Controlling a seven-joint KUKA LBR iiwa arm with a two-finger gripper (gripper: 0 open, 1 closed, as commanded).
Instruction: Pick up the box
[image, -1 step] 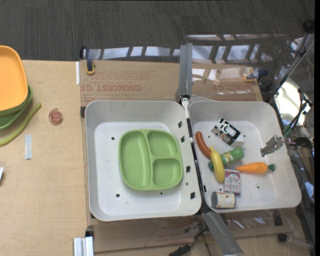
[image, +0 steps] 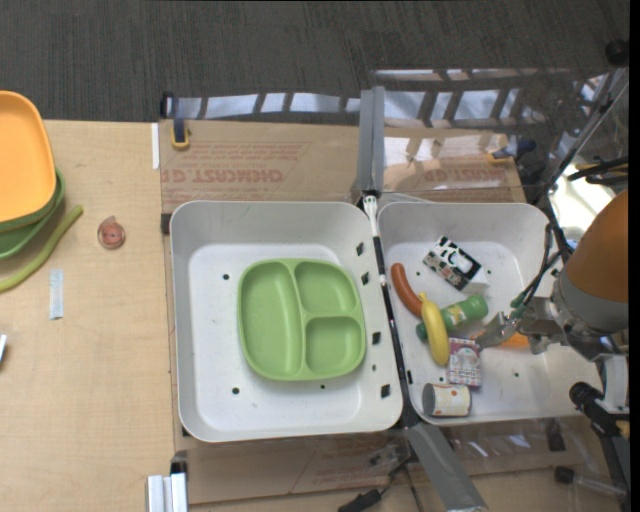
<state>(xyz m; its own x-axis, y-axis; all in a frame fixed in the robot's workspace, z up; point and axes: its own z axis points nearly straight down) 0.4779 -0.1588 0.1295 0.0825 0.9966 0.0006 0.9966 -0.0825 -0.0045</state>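
Note:
In the right bin (image: 500, 225) a small black-and-white box (image: 452, 262) lies near the back. A second small box (image: 464, 362), pink and white, lies toward the front, just right of a yellow banana (image: 434, 332). My gripper (image: 503, 330) hangs low over the bin's right half. It is right of a green bottle (image: 465, 310) and up and to the right of the pink box. A small orange object (image: 516, 341) shows partly under the gripper. Neither box is touched by the gripper.
A red sausage (image: 405, 287) lies left of the banana, and a white cup (image: 447, 400) lies on its side at the front wall. The left bin (image: 200, 300) holds a green divided plate (image: 302, 320). The arm's orange band (image: 612, 255) stands at the right edge.

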